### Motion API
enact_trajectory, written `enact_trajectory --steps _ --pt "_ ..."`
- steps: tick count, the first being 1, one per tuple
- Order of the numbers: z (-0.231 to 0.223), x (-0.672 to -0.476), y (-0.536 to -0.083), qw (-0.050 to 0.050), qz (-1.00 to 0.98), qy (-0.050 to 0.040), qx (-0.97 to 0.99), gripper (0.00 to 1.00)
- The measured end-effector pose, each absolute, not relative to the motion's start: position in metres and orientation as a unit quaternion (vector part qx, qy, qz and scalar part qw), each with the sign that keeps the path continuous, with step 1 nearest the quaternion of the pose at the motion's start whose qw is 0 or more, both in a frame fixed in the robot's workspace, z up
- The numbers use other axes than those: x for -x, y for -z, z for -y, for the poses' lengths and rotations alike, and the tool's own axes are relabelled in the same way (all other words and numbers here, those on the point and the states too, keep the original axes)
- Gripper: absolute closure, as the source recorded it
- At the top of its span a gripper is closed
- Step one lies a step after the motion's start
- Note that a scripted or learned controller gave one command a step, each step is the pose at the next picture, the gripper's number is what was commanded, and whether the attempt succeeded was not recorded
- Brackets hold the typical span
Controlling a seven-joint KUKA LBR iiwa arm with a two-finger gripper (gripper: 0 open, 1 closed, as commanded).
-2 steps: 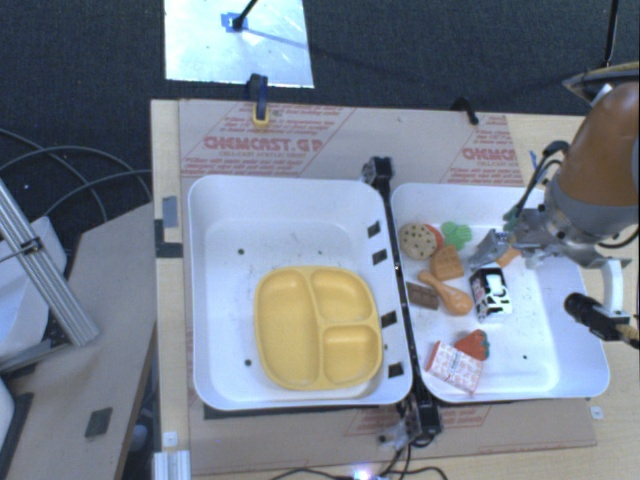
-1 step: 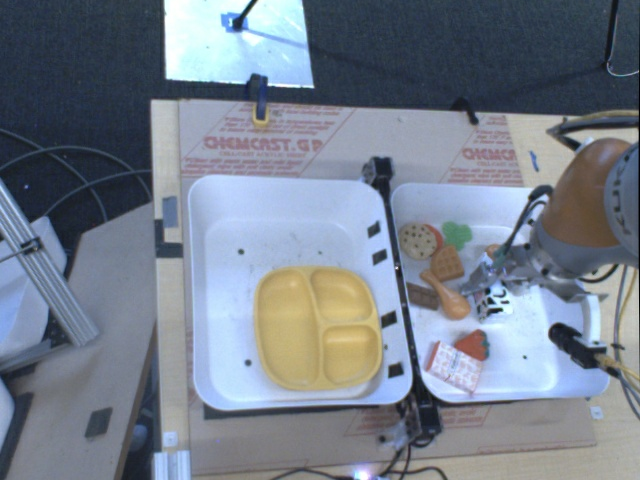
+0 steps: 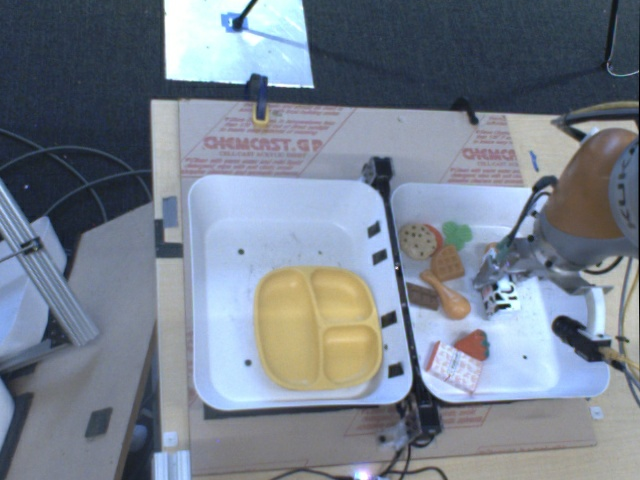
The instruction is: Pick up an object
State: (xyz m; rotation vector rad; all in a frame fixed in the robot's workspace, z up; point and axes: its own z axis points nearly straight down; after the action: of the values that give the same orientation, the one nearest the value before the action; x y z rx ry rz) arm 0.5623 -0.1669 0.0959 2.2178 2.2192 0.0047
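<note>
Objects (image 3: 447, 278) lie centre-right in the right bin (image 3: 560, 363); tool (image 3: 497, 290) hovers beside them, finger state indeterminable. Approach step; descent needed.

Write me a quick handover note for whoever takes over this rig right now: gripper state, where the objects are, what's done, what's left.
Gripper: low in the right bin, fingers too unclear to call.
Right bin: cookie, green piece, brown cracker, orange spoon-like piece, strawberry, red-and-white packet.
Left bin: yellow divided plate.
Done: no object visibly lifted.
Left: grasp one and raise it.
</note>
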Motion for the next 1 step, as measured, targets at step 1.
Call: enact_trajectory --steps 1 --pt "0.0898 -0.6027 -0.0899 0.0 -0.711 -0.0026 -0.703 1.0"
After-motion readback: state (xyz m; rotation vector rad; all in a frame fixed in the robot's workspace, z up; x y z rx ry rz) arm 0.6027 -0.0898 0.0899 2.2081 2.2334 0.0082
